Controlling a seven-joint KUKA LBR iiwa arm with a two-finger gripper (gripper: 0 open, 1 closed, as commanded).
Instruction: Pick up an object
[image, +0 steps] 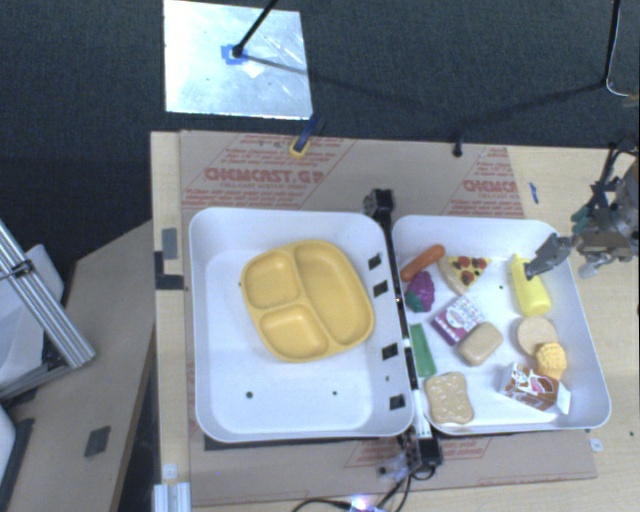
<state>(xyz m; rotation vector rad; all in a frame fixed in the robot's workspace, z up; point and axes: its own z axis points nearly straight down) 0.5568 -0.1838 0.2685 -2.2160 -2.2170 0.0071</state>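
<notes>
We see the gripper (549, 255) over the right bin (590, 385), just above a yellow toy (531, 292); other toy foods lie below-left. We cannot tell its grip. The left bin (215, 330) holds a yellow tray (305, 298).

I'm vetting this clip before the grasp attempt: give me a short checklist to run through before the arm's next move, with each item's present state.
1. Gripper positioned over the right bin: ok, it sits above the bin's upper right part.
2. Candidate under the gripper: ok, the yellow block lies just beside the fingertips.
3. Nothing held already: cannot tell, the fingertips are too small and blurred to read.
4. Room around the candidate: ok, the yellow block lies apart from the pizza slice; the round cracker is close below it.
5. Left bin contents out of the way: ok, the yellow divided plate sits across the divider, far from the gripper.
</notes>
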